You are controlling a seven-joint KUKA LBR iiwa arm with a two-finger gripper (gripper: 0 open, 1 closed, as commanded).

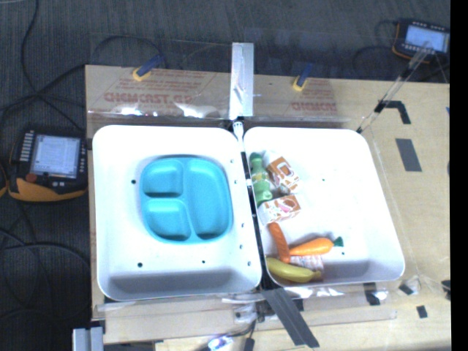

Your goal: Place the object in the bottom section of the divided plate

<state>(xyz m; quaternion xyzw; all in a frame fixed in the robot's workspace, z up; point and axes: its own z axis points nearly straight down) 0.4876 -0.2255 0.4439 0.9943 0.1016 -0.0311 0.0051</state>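
Observation:
A light-blue divided plate (185,197) lies in the left white bin (117,269); it has three sections and nothing in any of them. In the right white bin (365,218), along its left wall, lie a green bottle (259,177), two small orange-and-white cartons (283,172) (281,208), two carrots (312,246) (277,238) and a yellow banana (292,270).
A handheld control pendant (50,163) lies on the floor to the left of the bench. A second pendant (420,38) sits at the top right. Clamps (146,68) hold a clear sheet at the bench's back edge. A metal post (242,79) stands between the bins at the back.

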